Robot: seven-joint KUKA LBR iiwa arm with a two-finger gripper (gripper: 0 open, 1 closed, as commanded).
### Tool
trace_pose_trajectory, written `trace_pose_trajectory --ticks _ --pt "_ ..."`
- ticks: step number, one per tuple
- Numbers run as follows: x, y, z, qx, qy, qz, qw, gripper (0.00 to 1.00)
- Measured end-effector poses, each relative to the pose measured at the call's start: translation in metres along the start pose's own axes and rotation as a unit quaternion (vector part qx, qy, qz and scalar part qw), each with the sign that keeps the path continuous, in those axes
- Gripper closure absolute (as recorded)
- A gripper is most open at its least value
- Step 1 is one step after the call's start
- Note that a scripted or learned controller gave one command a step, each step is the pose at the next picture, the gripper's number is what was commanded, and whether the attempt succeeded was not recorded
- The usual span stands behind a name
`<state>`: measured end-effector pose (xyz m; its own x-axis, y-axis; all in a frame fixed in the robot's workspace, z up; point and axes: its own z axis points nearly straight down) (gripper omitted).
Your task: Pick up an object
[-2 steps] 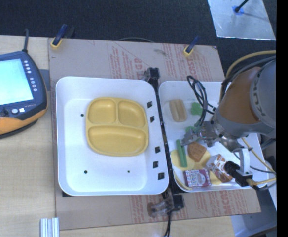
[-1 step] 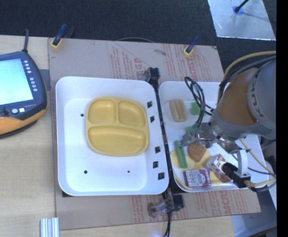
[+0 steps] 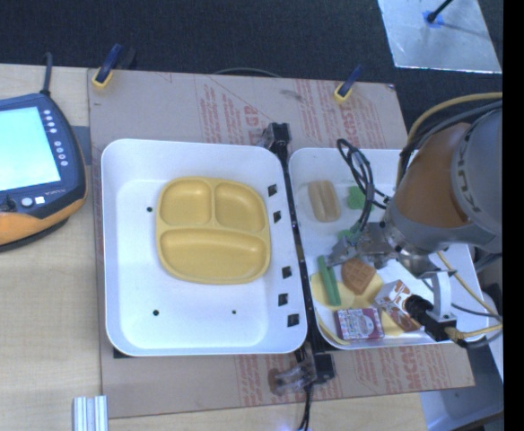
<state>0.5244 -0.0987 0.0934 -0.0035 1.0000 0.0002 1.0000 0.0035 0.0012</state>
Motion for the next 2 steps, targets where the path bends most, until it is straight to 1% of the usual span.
trace_pose_trajectory --ticks 1,2 --pt "0.0056 -0.0104 -0.0004 -0.002 -0.001 0.001 1.0000 0.00" --pt "0.0041 -0.0018 0.0000 0.000 0.000 0.000 1.0000 0.00"
